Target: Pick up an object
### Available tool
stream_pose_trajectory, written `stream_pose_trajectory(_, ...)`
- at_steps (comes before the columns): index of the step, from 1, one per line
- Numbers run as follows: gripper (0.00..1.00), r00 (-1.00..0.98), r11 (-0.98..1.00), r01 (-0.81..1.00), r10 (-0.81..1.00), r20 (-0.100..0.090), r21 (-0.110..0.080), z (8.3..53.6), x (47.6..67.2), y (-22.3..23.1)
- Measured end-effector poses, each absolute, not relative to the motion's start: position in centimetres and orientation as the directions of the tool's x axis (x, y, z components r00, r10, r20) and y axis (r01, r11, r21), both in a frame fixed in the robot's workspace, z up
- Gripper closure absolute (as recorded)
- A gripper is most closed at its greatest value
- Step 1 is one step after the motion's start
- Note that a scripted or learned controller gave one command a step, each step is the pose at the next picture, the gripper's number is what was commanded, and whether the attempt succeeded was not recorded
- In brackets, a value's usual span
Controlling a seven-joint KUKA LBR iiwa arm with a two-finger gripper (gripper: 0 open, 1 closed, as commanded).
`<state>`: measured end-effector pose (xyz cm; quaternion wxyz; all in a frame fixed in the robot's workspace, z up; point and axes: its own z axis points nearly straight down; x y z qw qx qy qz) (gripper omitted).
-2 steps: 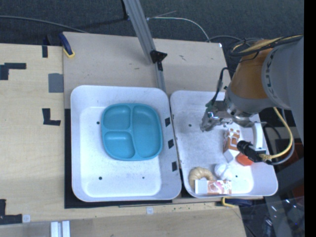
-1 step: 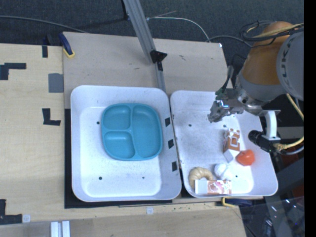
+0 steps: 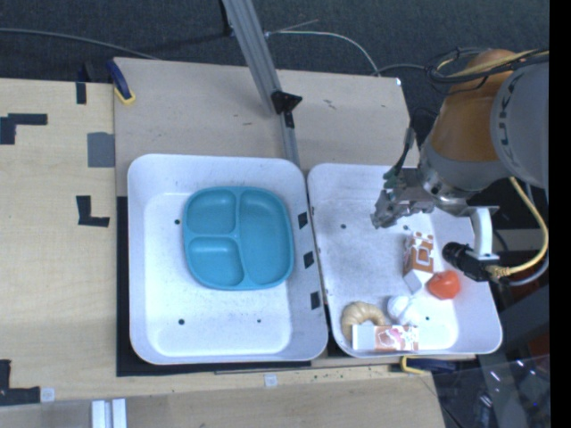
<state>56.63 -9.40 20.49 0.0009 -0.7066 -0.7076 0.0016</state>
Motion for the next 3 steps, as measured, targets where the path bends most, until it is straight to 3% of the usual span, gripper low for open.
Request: stream_pose_trajectory(3,1.00,-0.007,0.007,1.000,1.000,0.002,0.000,23.5,60.7,6.5)
